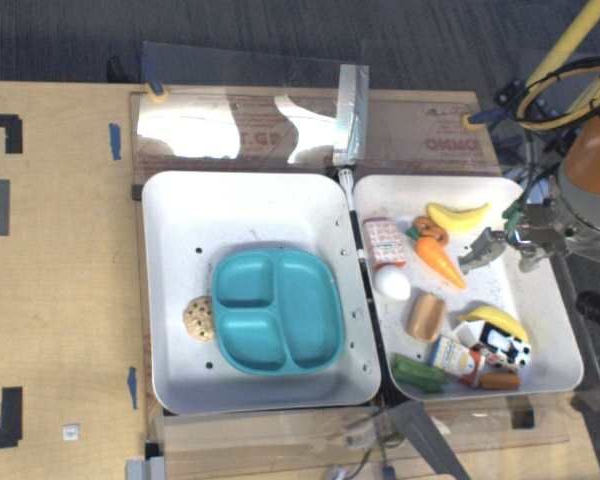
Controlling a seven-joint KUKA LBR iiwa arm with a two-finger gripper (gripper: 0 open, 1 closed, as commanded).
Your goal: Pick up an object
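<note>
Two shallow white bins sit side by side on the bench. The left bin (170, 268) holds a teal divided plate (277, 310) at its centre, with a cookie (199, 318) touching the plate's left edge. The right bin (560, 368) holds the loose objects: a yellow banana (457, 215) at the top, a carrot (438, 258) just below it, a pink carton (384, 242) and a white egg (393, 285) near the bin's left wall, a tan cylinder (426, 316) at centre, a green vegetable (416, 373) at the lower left, and a second banana (493, 318) above a black-and-white cow toy (505, 347) at the lower right. The gripper (483, 250) hangs over the bin's right half, just right of the carrot, empty; whether it is released or clenched cannot be told.
</note>
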